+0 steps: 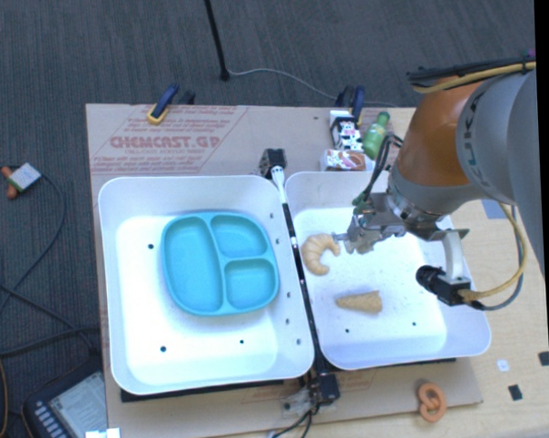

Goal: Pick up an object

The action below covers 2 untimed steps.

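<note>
Two tan pastry-like pieces lie in the right bin (461,341). A curved croissant (318,252) rests near the bin's left wall. A flatter wedge-shaped piece (361,301) lies nearer the front. My gripper (361,240) hangs low over the bin, just right of the croissant and close to its end. The wrist covers the fingers, so their state is hidden. Nothing shows between them.
The left bin (135,356) holds a blue divided plate (219,262). Behind the right bin stand small packages and a green bottle (374,135). An orange ring (432,401) lies on the board in front. A black cable fitting (438,284) sticks out beside the wrist.
</note>
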Available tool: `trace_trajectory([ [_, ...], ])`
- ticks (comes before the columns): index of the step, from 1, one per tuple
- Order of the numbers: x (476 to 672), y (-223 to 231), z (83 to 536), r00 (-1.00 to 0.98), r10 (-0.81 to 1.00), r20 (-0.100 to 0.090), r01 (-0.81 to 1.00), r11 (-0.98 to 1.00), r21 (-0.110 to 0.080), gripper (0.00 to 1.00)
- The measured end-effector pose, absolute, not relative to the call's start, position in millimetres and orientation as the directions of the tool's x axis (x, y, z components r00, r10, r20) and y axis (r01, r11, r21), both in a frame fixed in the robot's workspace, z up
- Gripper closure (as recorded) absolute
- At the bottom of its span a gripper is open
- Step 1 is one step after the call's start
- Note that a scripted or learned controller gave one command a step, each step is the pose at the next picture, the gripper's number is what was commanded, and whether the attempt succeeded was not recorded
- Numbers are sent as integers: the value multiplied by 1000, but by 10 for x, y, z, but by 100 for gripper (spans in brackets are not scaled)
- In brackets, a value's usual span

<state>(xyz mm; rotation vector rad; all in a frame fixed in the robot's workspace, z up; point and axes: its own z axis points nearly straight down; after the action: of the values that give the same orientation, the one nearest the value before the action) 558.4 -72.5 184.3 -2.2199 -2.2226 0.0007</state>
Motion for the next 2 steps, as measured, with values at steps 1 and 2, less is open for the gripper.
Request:
trace_trajectory([
  [1,4830,-400,1838,0,1000,0,1000,0,-3,100],
  [2,4832,-402,1839,0,1000,0,1000,0,-2,0],
])
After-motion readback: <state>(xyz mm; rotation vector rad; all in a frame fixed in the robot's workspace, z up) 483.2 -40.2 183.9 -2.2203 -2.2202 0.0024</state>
